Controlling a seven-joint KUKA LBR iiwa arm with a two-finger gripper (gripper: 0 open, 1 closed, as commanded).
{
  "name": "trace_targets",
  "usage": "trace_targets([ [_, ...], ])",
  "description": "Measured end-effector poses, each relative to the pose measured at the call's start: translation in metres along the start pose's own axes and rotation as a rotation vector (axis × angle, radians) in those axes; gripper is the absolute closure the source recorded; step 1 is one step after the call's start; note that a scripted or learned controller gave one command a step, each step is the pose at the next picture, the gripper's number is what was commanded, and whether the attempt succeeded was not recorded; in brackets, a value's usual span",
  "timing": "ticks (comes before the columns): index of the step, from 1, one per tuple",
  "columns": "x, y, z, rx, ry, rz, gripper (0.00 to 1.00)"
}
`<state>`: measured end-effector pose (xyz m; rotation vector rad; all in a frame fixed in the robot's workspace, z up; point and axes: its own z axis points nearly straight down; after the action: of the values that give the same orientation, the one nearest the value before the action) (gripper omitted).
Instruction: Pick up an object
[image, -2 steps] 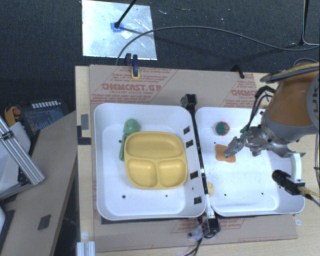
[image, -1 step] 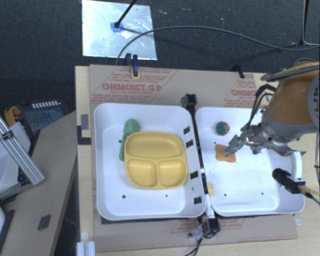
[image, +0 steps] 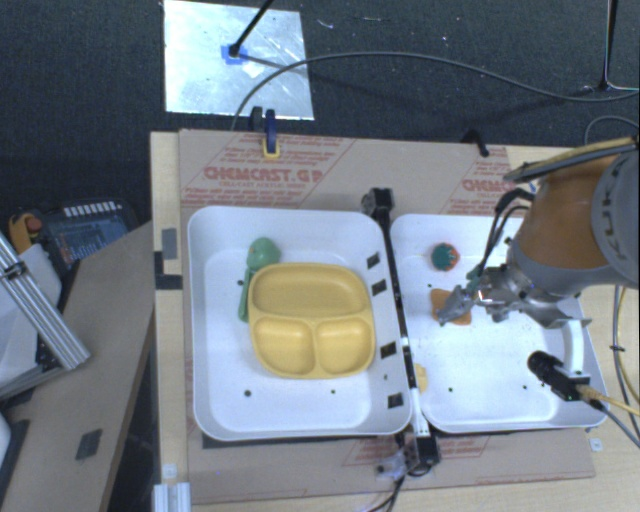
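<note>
In the right bin (image: 480, 400), a flat orange piece (image: 447, 298) lies near the left wall. My gripper (image: 458, 304) hangs right over it, at the end of the grey and orange arm (image: 565, 235) reaching in from the right. Whether it touches the piece is unclear. A small round green and red ball (image: 444, 256) rests just behind them. A small yellow bit (image: 421, 377) lies by the divider at the front. In the left bin (image: 215, 400), a yellow divided tray (image: 308, 319) lies with a green spoon-like object (image: 257, 262) at its back left.
The black divider (image: 392, 300) runs between the bins. A black fitting with a cable (image: 556, 376) sits over the right bin's front right corner. Cardboard (image: 300, 170) lies under both bins. Bare white floor spreads across the right bin's middle and front.
</note>
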<state>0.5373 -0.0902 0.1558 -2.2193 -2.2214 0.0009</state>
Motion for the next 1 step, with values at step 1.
trace_targets([
  [1, 0.0032, -0.0080, 0.0460, 0.002, 0.001, 0.001, 0.00],
])
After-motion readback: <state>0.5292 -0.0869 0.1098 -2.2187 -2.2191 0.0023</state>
